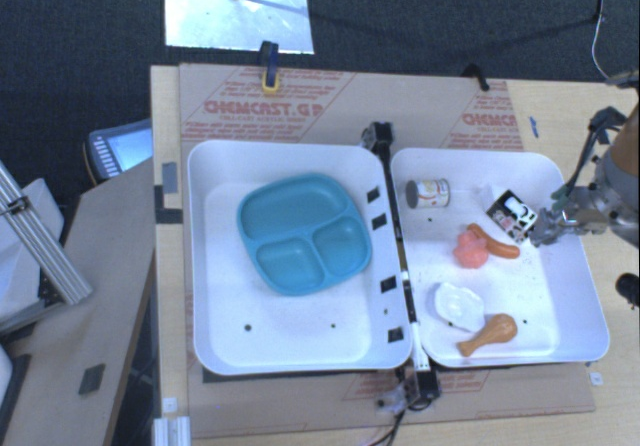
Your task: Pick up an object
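My claw (545,230) hangs at the right wall of the right shallow white bin (575,279), just beside a black-and-white patterned box (511,215). Past the box, a pink rounded lump (471,250) and an orange carrot-like stick (495,243) touch each other and crowd the bin's middle. A small tin can on its side (428,194) sits near the far wall, with open floor around it. A white fried-egg toy (458,303) and a tan drumstick (489,333) lie close together at the near side. The near right corner offers bare floor. In the left shallow white bin (215,334), a turquoise divided plate (304,232) takes the centre, leaving a free margin around it.
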### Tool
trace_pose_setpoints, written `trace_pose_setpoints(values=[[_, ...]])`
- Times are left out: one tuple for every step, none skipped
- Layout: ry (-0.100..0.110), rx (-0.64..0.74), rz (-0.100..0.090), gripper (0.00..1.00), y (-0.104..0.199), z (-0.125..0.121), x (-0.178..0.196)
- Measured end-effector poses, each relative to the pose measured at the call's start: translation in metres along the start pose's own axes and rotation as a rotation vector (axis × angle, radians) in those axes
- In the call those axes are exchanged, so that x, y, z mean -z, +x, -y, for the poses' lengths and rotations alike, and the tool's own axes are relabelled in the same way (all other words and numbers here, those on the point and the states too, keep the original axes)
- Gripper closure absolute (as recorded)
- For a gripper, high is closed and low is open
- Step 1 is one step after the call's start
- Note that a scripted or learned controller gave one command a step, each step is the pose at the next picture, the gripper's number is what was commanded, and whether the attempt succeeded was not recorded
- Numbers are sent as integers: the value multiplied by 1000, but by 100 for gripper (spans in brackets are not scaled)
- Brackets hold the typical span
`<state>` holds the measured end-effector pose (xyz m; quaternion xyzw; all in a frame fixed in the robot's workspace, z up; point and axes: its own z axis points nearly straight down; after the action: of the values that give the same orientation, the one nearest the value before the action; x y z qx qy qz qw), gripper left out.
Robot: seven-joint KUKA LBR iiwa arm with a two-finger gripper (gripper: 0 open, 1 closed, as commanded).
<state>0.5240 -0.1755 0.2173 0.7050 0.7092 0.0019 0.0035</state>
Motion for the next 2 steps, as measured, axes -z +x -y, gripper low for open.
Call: trace_pose_setpoints(values=[[2, 0, 0, 100, 0, -2, 34], [5, 3, -3, 100, 49, -8, 35]])
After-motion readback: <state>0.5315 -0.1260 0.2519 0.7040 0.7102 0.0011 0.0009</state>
